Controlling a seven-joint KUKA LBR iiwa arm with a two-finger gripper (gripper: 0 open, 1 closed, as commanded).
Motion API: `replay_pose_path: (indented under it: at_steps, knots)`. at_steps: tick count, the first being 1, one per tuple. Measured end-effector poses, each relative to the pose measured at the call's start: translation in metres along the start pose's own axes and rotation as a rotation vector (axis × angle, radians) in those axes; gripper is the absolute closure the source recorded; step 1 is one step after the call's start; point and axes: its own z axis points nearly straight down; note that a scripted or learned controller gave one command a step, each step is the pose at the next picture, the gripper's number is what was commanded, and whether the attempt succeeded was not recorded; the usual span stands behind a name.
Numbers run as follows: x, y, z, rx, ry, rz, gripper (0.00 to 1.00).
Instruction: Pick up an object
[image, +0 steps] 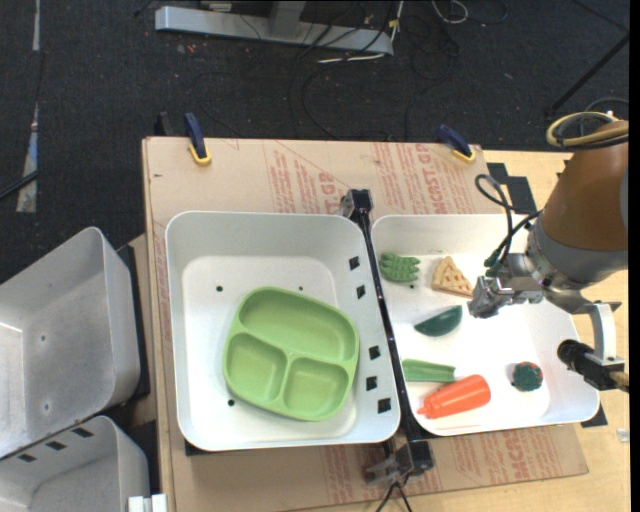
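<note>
cardboard sheet (300, 170) under the bins | red print, upside down and mirrored | letters too faint to read | no other text

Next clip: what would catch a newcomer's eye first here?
The green tray lying alone in the left bin, and the orange carrot at the near edge of the right bin. The gripper hangs over the right bin beside the pizza slice.

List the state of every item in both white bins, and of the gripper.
Green three-compartment plastic plate: lying flat in left bin, nothing in its compartments.
Orange toy carrot: lying on its side.
Yellow pizza-slice toy: lying flat.
Dark green curved toy: lying free.
Two-finger gripper: hovering above right bin, holding nothing visible.
</note>
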Motion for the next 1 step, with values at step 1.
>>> replay_pose_path:
  at_steps: [1]
  knots:
    - [0.0008,-0.006,-0.0452,-0.001,-0.001,0.0,1.0]
